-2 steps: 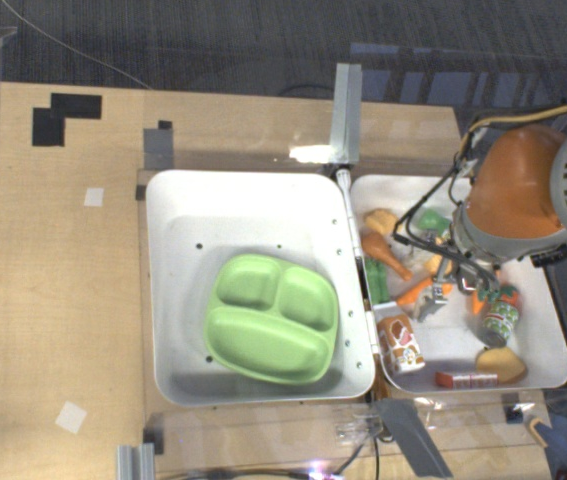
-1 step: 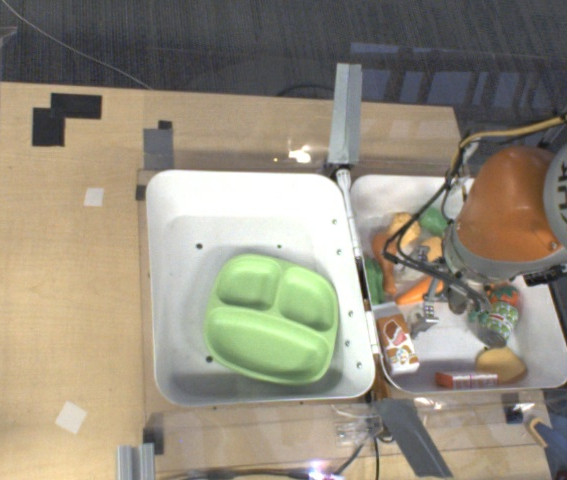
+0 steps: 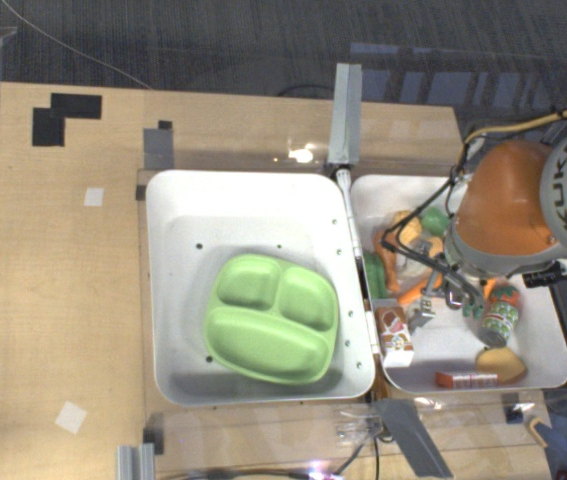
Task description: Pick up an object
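The arm reaches in from the right and hangs over the right bin, its orange band covering much of the bin's upper half. The hand sits low among the clutter near the bin's middle; whether it is open or closed on anything, I cannot tell, since the wrist and cables hide it.

The right bin holds the loose objects. A small carton with red and white print lies against the bin's left wall. A green-labelled can lies just right of the hand. A tan, rounded item rests near the front wall, with a red bar just beside it. An orange piece pokes out just left of the hand, and a yellowish item shows behind it, partly hidden.

The left bin holds a green tray with three compartments, lying slightly tilted toward its front right.

Both bins sit side by side on the wooden counter.
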Controlling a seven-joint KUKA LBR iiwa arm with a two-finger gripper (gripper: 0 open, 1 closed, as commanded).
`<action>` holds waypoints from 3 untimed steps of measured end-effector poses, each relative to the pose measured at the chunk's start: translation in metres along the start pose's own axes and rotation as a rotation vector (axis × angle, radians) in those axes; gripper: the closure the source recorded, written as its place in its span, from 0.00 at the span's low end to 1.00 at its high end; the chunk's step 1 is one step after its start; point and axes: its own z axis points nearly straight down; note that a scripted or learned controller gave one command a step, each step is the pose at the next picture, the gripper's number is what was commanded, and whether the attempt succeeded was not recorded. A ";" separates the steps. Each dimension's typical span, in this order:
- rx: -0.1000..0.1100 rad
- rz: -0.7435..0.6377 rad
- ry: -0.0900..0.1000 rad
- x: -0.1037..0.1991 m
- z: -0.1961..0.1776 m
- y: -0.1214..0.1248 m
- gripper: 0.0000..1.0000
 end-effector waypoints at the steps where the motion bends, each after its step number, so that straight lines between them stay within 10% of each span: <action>1: -0.005 0.061 -0.006 0.025 0.000 -0.019 0.00; 3: -0.003 0.021 -0.002 -0.010 0.001 -0.004 0.00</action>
